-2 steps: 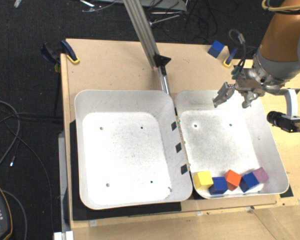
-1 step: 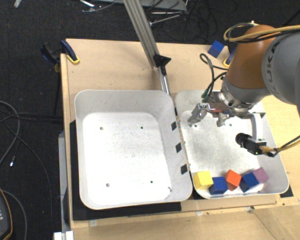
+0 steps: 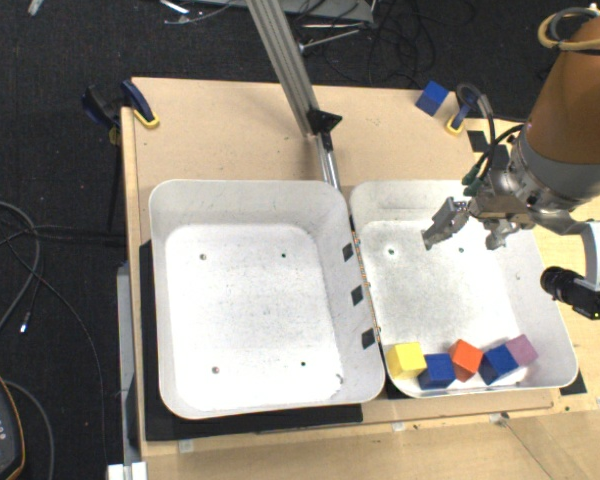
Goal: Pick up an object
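The left bin [image 3: 250, 298] lies bare beside the right bin [image 3: 460, 288]. Along the right bin's near edge, a row: yellow block [image 3: 407, 358], blue block [image 3: 438, 370], orange block [image 3: 467, 358], second blue block [image 3: 499, 363], purple block [image 3: 522, 349]. The end effector [image 3: 470, 226] hangs above that bin's far side, fingers spread, grasping nothing.

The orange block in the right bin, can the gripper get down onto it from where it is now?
Probably yes. The gripper hangs open over bare bin floor, and nothing lies between it and the orange block. But blue blocks crowd both its sides near the bin wall, leaving the fingers little room.
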You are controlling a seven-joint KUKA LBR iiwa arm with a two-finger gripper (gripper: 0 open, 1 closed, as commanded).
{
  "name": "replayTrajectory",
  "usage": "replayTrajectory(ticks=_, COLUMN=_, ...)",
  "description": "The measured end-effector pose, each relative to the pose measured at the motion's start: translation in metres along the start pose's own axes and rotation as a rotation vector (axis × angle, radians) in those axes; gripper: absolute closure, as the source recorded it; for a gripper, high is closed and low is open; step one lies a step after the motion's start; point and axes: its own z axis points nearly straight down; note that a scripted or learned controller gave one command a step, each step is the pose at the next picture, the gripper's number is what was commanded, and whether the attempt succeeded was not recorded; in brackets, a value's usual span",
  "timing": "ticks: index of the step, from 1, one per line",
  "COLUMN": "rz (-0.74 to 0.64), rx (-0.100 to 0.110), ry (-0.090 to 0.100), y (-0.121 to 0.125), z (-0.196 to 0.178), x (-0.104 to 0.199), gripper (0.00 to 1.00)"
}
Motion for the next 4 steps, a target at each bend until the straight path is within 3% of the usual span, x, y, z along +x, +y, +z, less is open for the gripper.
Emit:
replayTrajectory(ticks=1, rz=-0.001, rx=0.016, ry=0.002, y=0.010, z=0.090, x=0.023, gripper=0.00)
replayTrajectory(ticks=2, rz=0.005, rx=0.015, ry=0.001, y=-0.033, z=0.126, x=0.014, gripper=0.00)
replayTrajectory(ticks=3, rz=-0.007, rx=0.010, ry=0.003, y=-0.036, z=0.124, x=0.075, gripper=0.00)
replayTrajectory(ticks=4, rz=-0.005, rx=0.009, ry=0.002, y=-0.037, z=0.124, x=0.112, gripper=0.00)
